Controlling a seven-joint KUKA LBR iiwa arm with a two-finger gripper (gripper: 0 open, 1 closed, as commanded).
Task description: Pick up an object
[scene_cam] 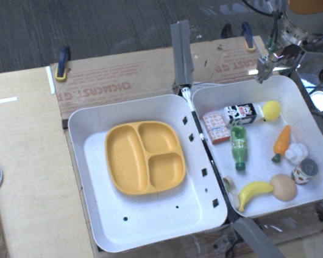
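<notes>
- Yellow three-compartment plastic plate [145,157] lies left of the right white bin [318,128].
- Green plastic bottle [239,147], likely target, lies in that bin.
- Gripper [269,65] hovers above the bin's far rim; approach step, descent next.

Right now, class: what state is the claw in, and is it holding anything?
Claw: above the right bin's far rim, nothing visibly held; open or closed cannot be told.

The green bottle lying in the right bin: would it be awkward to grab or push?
The green bottle lies on its side, so a push would probably roll it. It looks like small plastic, likely light and smooth, perhaps slippery. The red box sits close by, possibly crowding the gripper.
</notes>
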